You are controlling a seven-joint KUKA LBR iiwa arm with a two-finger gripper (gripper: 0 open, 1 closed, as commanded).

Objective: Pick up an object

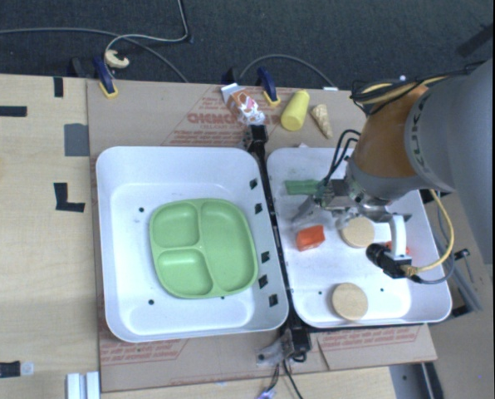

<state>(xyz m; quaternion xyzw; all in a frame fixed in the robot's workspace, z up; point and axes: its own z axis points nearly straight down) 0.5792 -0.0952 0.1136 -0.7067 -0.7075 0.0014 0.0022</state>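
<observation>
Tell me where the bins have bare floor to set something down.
Left white bin: bare strips ring the green divided plate, widest at its left. Right white bin: bare between orange block and lower tan disc. Crowded around the gripper and upper tan disc.

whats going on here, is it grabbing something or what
The arm has reached into the right bin, and its gripper is low over the floor next to an orange block. Nothing shows between its fingers, so no pick yet. Two tan discs and a green piece also lie in that bin. The left bin holds a green divided plate.
</observation>
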